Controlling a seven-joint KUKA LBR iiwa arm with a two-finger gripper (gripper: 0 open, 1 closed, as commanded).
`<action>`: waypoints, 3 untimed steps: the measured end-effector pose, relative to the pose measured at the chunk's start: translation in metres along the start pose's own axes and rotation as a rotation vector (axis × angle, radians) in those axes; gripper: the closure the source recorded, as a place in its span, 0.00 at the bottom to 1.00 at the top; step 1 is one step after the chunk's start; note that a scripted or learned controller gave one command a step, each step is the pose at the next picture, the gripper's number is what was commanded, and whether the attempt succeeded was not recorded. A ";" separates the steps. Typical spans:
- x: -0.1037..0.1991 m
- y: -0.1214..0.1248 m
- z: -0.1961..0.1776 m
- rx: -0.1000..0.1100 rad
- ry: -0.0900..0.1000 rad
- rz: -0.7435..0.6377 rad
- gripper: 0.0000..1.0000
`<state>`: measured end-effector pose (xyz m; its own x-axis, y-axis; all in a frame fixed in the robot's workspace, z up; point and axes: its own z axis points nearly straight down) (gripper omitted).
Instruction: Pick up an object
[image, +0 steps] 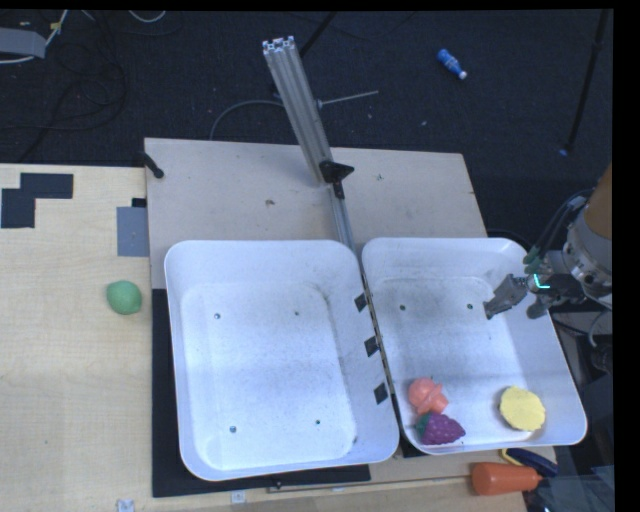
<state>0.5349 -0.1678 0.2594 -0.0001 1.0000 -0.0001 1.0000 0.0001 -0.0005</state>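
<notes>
We see the hand (517, 297) over the right bin's (450, 270) 3 o'clock rim, fingers parted, grasping nothing. Along the bin's 6 o'clock edge: a pink toy (428, 394) touching a purple one (440, 429) (yellow disc (522, 408) nearby). Green ball (124, 297) on the worktop (60, 330).

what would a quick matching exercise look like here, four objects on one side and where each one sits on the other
Objects:
1. green ball
2. yellow toy
3. purple toy
4. orange toy

Places:
A. right bin, near corner on the arm's side
B. on the bench, outside and in front of the right bin
C. on the wooden bench left of both bins
D. right bin, near edge, just below a pink toy

Pairs: 1-C, 2-A, 3-D, 4-B
</notes>
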 end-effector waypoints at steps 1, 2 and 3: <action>0.000 0.000 0.000 0.000 0.000 0.000 0.00; -0.009 -0.004 0.053 0.005 0.001 0.000 0.00; -0.007 -0.005 0.096 0.004 0.001 -0.001 0.00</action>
<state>0.5294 -0.1753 0.1639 -0.0007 1.0000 0.0011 1.0000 0.0007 -0.0044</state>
